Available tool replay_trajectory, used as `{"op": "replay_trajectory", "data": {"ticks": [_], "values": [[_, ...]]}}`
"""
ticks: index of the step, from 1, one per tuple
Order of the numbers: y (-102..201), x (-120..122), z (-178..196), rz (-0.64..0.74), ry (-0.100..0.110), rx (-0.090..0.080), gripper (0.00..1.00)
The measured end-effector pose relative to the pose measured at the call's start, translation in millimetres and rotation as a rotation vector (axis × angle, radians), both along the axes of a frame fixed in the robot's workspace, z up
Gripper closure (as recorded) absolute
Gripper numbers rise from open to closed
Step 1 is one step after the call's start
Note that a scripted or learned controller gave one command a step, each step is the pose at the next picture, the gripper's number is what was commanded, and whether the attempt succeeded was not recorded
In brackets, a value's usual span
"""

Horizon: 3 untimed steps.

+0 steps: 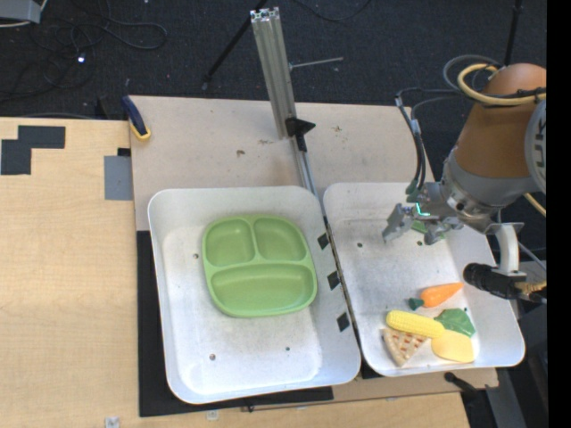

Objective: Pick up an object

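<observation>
Toy food, any piece of which would serve as the object: bunched in the near right corner of the right bin. Orange carrot farthest back in the bunch, yellow corn cob lying across the middle, green leafy piece just beside the cob's right end, tan wedge under the cob toward the front, pale yellow lump at the front right. All touching or nearly touching, probably left heaped wherever they last tumbled; hard to single one out, with the carrot at the rim of the cluster looking the most exposed.

Pincer over the back half of the same bin, above bare white floor, well apart from the cluster and toward the far side of it. Fingers spread apart, angled down and left, nothing between them. Judged as poised before a descent rather than mid-grasp; would need to travel toward the near corner to reach any piece.

Left bin alongside, carrying a green divided tray laid flat near its centre, three compartments facing up, nothing in them. Both bins seated on the bench, a metal post rising at the back between them.
</observation>
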<state>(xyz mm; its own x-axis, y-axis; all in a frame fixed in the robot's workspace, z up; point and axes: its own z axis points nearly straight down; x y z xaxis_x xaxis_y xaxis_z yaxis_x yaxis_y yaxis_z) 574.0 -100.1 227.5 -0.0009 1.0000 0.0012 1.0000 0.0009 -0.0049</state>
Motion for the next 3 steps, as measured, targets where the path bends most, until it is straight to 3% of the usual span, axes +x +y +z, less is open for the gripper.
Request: {"op": "replay_trajectory", "data": {"ticks": [1, 3], "values": [[0.0, 0.4, 0.7, 0.000, -0.002, 0.000, 0.00], [-1.7, -9.9, -102.6, -0.002, 0.003, 0.000, 0.00]]}}
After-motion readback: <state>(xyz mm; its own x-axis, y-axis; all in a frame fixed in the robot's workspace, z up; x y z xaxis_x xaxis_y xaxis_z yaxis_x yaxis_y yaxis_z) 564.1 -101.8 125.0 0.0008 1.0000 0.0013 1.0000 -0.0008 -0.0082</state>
